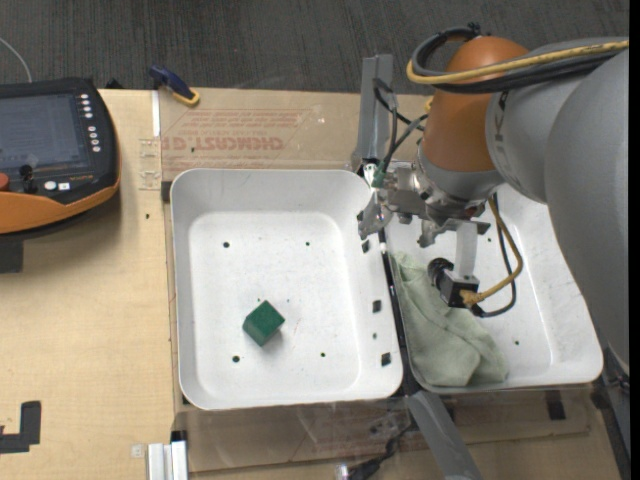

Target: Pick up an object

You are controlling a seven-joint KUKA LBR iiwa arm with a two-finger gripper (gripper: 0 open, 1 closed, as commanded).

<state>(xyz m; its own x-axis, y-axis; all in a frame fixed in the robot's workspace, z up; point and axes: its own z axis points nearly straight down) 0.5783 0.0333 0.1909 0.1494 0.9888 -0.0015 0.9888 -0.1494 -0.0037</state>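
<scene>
A small green cube (264, 323) lies in the left white bin (200, 268), towards its front and a little left of centre. A crumpled pale green cloth (446, 330) lies in the right bin (560, 298), along its left wall and front. My gripper (425, 230) hangs over the back left part of the right bin, just above the cloth's upper end and close to the divider between the bins. The wrist hides what is right under it. I see nothing held.
A teach pendant (50, 158) rests on the bench at far left. A cardboard sheet (240, 133) lies behind the left bin, with a blue and yellow clamp (175, 85) at its corner. The arm's bulk covers the right bin's back right part.
</scene>
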